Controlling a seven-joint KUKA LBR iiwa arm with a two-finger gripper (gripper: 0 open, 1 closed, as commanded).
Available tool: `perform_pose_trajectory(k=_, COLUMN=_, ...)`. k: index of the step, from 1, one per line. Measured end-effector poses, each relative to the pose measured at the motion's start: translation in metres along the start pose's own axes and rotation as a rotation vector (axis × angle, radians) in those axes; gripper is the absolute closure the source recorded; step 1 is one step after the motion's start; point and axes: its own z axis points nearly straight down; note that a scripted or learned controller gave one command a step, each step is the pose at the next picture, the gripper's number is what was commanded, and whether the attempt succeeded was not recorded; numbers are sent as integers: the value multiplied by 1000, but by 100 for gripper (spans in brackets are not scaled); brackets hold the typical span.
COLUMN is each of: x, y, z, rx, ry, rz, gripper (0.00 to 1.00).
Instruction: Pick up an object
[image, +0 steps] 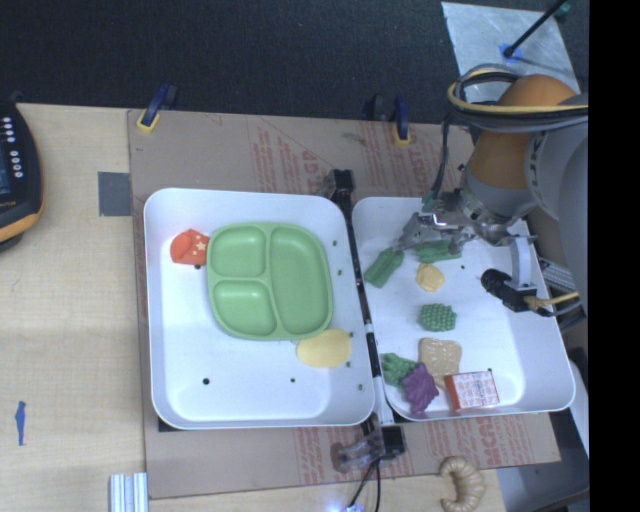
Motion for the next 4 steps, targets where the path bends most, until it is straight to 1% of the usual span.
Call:
perform_pose_trajectory(k=1, x=-42, y=-87, z=-5, rx=13, ry=-2, rz=10, gripper=0)
perform_pose_trajectory(k=2, x=2, y=-92, z=23, rx=11, ry=2, rz=1, gripper=0)
perform_pose_trajectory(k=3, x=-1, y=-91, z=11, rx=9, ry=-1, rz=2, gripper=100)
perform_pose_trajectory(k=4, x=-1, y=-91, z=11, rx=9, ry=-2, rz=2, gripper=0)
